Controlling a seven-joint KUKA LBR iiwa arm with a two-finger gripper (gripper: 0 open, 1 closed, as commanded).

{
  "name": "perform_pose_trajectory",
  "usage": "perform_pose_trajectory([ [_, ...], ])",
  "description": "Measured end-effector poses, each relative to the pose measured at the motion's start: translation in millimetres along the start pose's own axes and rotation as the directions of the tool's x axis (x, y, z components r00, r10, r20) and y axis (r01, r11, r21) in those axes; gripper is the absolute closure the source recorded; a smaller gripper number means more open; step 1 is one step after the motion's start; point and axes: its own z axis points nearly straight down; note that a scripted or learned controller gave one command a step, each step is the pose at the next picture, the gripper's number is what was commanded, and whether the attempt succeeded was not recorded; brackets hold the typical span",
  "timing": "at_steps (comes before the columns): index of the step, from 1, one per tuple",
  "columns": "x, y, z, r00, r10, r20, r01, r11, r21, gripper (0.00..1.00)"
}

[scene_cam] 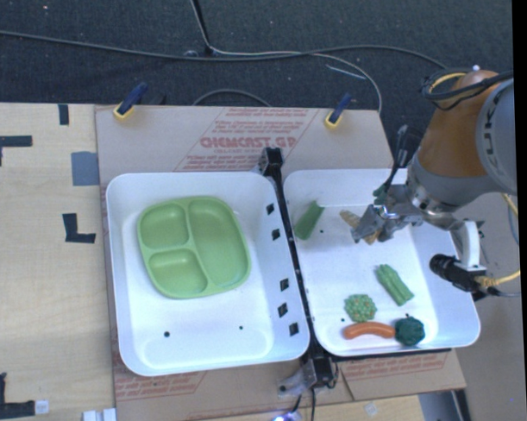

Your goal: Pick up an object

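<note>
Nearest lie an orange carrot and a dark green ball, below the tool (I cannot tell if it holds anything); a green pepper lies just left of it.

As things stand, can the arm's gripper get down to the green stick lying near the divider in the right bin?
Probably yes. The gripper hangs over the right bin, and the green stick lies apart from the other items with bare floor around it. The divider beside it may crowd one finger.
</note>
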Motion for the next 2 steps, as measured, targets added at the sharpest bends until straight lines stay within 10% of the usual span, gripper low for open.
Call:
perform_pose_trajectory([
  [2, 46, 9, -42, 1.000, -0.003, -0.001, 0.003, 1.000, 0.004, 1.00],
])
